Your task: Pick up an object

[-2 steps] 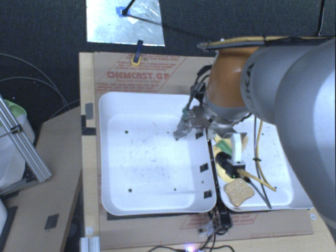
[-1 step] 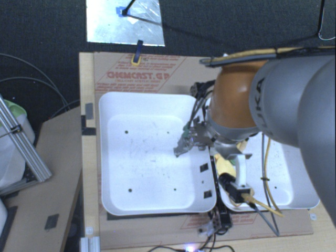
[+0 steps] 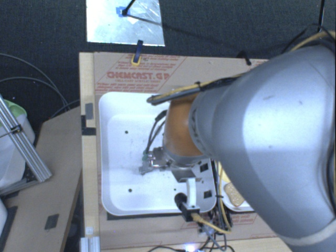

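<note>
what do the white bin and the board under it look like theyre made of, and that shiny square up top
The white bin looks like moulded plastic: smooth, slightly glossy, with rounded corners and a rolled rim. The board under it looks like cardboard or paper-faced sheet: matte tan with red printed lettering. The shiny square seems to be bare metal or foil-faced sheet, given its streaky, mirror-like glare; which one is unclear.

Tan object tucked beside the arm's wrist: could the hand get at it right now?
Probably not as things stand. The hand hangs over the white bin, while the tan object lies in the neighbouring bin, partly hidden under the arm's own bulk.
</note>
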`<state>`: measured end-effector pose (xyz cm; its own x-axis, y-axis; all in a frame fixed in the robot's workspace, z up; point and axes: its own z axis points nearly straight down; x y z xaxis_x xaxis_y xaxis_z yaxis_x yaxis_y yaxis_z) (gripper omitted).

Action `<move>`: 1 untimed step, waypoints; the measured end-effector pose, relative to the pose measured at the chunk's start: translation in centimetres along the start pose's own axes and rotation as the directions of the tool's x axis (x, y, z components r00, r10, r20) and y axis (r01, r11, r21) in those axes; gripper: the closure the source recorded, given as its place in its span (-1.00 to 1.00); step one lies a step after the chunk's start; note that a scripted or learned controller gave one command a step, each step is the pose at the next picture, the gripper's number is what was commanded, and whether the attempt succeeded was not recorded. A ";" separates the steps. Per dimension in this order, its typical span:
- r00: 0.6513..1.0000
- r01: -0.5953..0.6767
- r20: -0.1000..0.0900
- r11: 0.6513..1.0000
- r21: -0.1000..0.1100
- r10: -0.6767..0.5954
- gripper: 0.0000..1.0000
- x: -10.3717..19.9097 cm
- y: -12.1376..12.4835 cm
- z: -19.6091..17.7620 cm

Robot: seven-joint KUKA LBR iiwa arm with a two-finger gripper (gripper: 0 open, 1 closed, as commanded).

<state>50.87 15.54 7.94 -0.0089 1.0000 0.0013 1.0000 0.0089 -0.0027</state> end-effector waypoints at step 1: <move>1.000 0.002 -0.005 1.000 -0.007 -0.002 -1.00 8.5 3.3 -0.6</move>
<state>54.12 24.07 8.50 -0.0109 0.9999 0.0059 0.9999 0.0109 0.0039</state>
